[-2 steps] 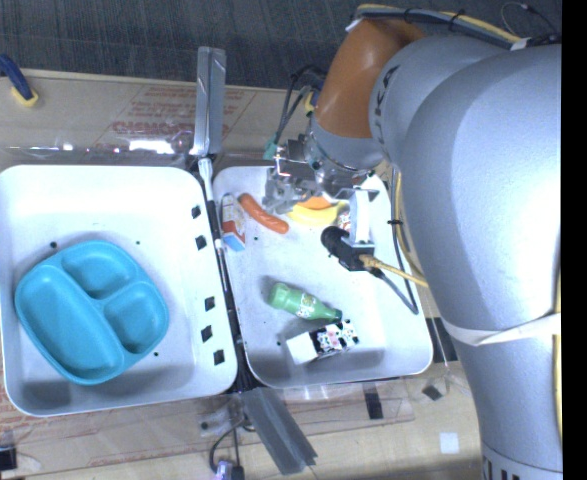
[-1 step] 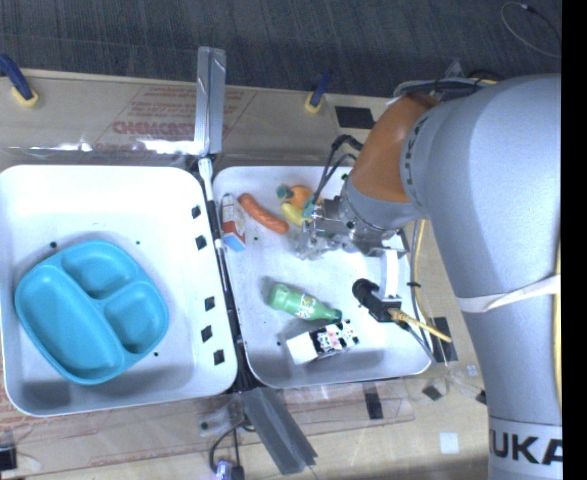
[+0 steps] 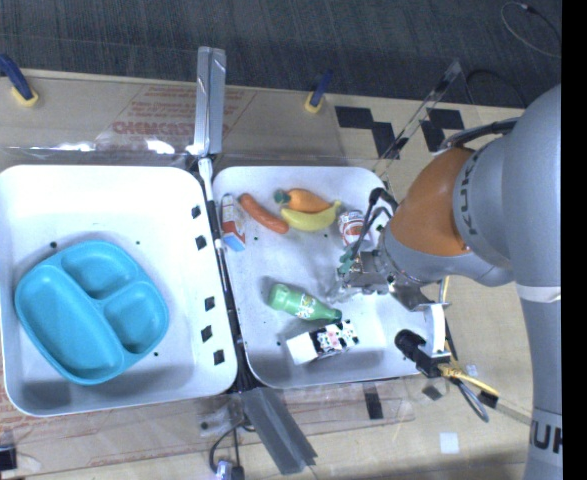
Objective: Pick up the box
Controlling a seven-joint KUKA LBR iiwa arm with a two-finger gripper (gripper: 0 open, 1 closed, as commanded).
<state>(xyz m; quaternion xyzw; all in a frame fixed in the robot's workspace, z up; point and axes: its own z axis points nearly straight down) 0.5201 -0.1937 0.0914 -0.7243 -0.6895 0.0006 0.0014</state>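
Box [image 3: 322, 343], the white one with a dark printed pattern, is found near the front edge of the right bin [image 3: 273, 368], lying flat on the floor of the bin. The gripper [image 3: 356, 271] is seen above the right part of this bin, up and to the right of the box and apart from it. Whether the jaws are open or closed cannot be told, because the wrist covers them, and nothing is seen held there. Just left of the gripper, a green bottle [image 3: 304, 303] is laid on its side, close above the box. Further back, a banana [image 3: 309, 211], a carrot [image 3: 263, 214] and a small can [image 3: 352, 227] are placed. A blue divided tray [image 3: 88, 308] is kept in the left bin [image 3: 33, 193].
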